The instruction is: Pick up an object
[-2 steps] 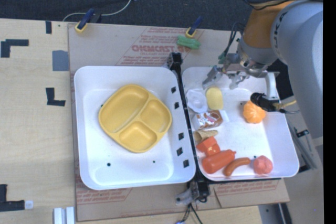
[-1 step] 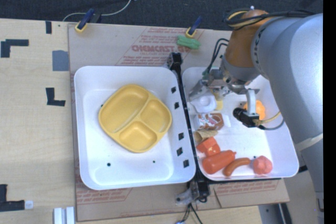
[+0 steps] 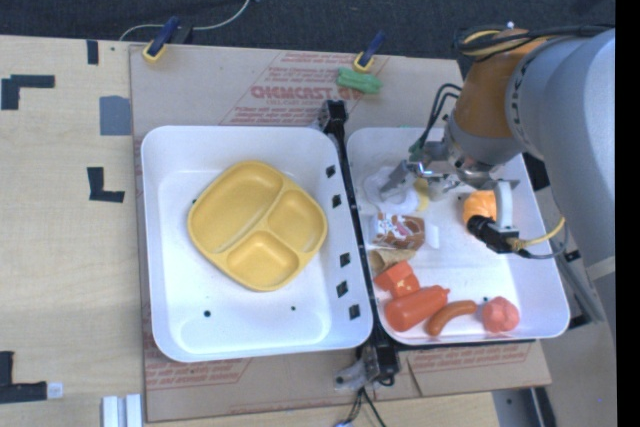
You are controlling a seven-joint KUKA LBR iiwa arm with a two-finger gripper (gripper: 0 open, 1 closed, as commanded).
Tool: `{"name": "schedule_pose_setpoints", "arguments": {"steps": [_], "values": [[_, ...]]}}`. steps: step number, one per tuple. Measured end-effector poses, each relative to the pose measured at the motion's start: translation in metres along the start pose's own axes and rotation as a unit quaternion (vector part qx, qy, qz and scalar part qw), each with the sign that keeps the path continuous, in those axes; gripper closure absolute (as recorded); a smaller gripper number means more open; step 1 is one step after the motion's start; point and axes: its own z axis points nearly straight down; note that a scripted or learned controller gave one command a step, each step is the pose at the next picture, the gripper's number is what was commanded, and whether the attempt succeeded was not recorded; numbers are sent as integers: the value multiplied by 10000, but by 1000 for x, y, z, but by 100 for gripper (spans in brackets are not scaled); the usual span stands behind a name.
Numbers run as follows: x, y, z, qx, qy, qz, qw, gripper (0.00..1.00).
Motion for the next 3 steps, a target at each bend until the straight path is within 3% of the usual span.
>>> {"name": "schedule_pose_setpoints", "arguments": {"steps": [1, 2, 3], "values": [[31, 42, 2, 17, 2, -37, 10000, 0], [29, 41, -9, 14, 2, -23, 10000, 100], [83, -46, -104, 3, 21, -29, 10000, 100]]}}
